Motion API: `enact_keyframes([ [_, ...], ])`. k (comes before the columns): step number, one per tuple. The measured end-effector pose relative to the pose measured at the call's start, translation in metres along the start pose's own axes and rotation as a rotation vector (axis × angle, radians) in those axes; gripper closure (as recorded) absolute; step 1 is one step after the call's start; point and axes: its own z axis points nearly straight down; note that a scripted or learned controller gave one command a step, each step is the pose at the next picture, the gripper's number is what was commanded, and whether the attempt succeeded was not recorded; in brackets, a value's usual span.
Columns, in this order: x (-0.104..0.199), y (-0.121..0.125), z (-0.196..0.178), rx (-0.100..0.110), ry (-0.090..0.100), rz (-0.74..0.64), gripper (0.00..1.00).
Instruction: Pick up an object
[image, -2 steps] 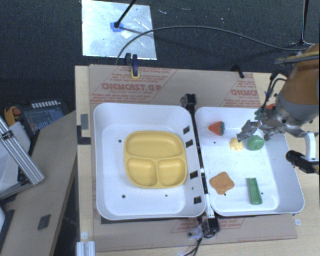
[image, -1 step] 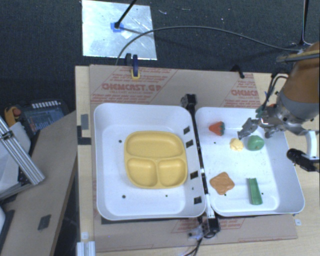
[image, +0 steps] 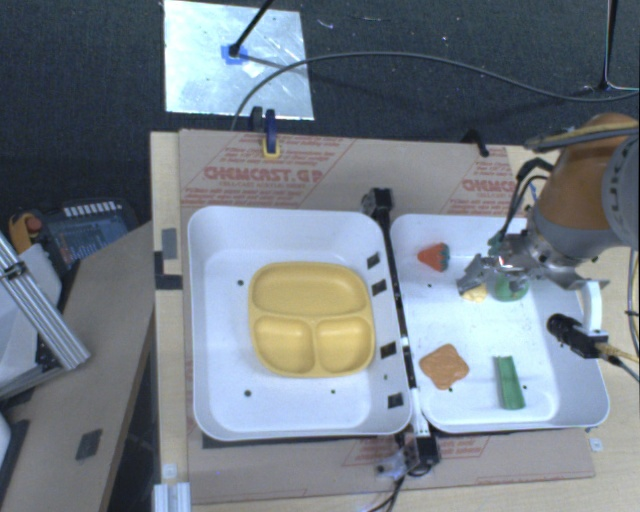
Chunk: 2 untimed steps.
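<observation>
My gripper (image: 487, 272), its opening hidden from sight, hangs in the right bin (image: 590, 400) beside a strawberry (image: 433, 256), with a divided yellow plate (image: 311, 318) in the left bin (image: 215, 300) beyond

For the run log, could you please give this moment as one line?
gripper low in right bin | over yellow-green items | grasp unclear | yellow tray in left bin

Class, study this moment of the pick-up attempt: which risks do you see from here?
1. The gripper is low over a tight cluster, a yellow piece beside a green object; it may nudge both and grasp neither.
2. The cluster sits near the right bin's far side, and the strawberry-like toy nearby could get knocked.
</observation>
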Motion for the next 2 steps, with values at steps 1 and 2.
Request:
enact_keyframes([
  [1, 0.004, -0.009, 0.051, -0.001, 0.000, 0.001, 0.00],
  [2, 0.005, -0.009, 0.063, -0.003, -0.001, 0.002, 0.00],
])
